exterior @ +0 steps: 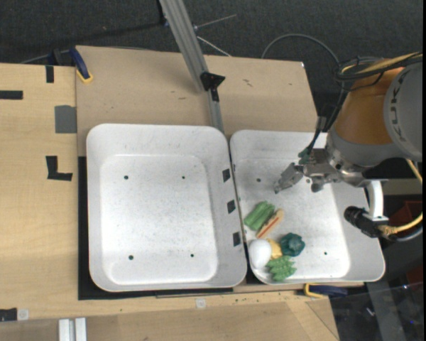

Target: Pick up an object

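Camera view shows the pick not yet made: the end effector [287, 180] hangs over the right bin [355, 258], nothing between its fingers; whether they are spread I cannot tell. Toys [273, 240] lie clustered by that bin's front-left corner, untouched.

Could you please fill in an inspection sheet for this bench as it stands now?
Surface: two shallow white bins, left bin and right bin, on a wooden bench.
Job's things: green leafy toy, orange stick, white egg-shaped toy, dark teal lump, bright green piece, clustered in the right bin's near-left corner.
Clutter: nothing seen.
Grippers: gripper above the right bin, holding nothing.
Cables: black cable behind the bench.
Surroundings: dark floor.
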{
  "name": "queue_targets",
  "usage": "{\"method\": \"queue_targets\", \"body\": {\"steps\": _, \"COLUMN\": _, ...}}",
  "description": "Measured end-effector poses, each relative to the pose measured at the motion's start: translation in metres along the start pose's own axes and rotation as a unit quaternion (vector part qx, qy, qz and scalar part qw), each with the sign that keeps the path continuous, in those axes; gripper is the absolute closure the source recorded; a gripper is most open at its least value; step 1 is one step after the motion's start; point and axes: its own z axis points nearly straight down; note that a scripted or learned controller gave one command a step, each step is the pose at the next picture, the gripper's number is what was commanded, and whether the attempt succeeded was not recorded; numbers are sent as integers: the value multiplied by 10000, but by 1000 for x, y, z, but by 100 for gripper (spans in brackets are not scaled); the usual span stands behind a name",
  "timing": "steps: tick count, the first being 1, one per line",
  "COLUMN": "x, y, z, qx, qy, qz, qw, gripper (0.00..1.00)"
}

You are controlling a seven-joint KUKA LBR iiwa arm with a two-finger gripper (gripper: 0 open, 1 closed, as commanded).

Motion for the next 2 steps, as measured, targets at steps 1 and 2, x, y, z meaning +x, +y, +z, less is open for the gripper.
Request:
{"method": "queue_targets", "body": {"steps": 1, "x": 7, "y": 5, "z": 59, "qx": 12, "qy": 3, "qz": -1, "qw": 10000, "gripper": 0}}
{"method": "queue_targets", "body": {"steps": 2, "x": 8, "y": 5, "z": 86, "qx": -22, "qy": -7, "qz": 2, "qw": 10000, "gripper": 0}}
